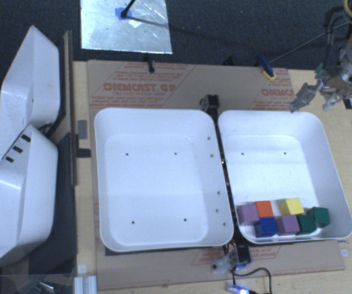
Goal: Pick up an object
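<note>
while the gripper (314,97) hangs above the far right corner of the right bin (323,139), its fingers look spread with nothing between them. well apart from it, the blocks cluster against that bin's near wall: a purple block (247,213), orange block (264,208), yellow block (293,206), blue block (265,226), second purple block (287,224) and green blocks (314,218) (touching one another). beside it sits the left bin (157,121).

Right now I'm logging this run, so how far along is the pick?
Nothing looks picked yet: the blocks all sit clustered in the right bin, at its near edge. The gripper hangs above that bin's far right corner, nothing between its jaws. Reaching, grasping and lifting remain.
</note>
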Controlling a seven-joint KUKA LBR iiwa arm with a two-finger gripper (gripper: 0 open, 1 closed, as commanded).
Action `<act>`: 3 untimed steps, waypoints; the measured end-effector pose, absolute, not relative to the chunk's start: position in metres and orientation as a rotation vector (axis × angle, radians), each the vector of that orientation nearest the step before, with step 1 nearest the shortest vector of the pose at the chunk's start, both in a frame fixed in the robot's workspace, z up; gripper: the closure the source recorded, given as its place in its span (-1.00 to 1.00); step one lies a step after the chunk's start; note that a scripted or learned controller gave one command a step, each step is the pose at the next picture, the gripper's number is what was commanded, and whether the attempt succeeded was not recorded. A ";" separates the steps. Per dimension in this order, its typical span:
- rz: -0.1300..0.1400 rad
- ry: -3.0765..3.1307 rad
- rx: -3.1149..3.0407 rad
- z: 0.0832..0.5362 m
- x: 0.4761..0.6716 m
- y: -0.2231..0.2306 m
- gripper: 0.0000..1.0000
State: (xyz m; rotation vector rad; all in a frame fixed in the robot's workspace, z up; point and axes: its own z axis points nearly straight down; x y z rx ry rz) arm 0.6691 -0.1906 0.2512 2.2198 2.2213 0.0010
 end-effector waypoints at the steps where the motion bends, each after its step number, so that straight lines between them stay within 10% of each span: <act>1: -0.002 2.229 2.219 0.188 0.606 -0.123 -1.00; 3: 0.006 2.226 2.214 0.188 0.500 -0.023 -1.00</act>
